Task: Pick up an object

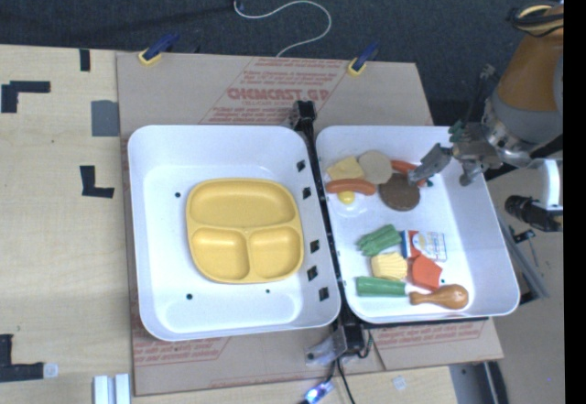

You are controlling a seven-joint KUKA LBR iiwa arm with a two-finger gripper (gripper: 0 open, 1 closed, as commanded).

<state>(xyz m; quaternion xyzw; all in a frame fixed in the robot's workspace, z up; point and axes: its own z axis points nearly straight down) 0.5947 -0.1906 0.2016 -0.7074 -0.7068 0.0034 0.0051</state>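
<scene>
The right bin holds several toy foods. A brown patty, a beige disc, a red sausage, a yellow slice and a fried egg lie at its far end. Nearer the front are a green pea pod, a corn piece, a white and blue carton, an orange-red piece, a green stick and a drumstick. My gripper hovers over the bin's far right corner, open, its left fingertip just right of the patty. Nothing sits between the fingers.
The left bin carries a yellow divided plate. Black clips line the wall between the bins. Both bins rest on a cardboard sheet with a white cable behind it. The arm comes in from the right.
</scene>
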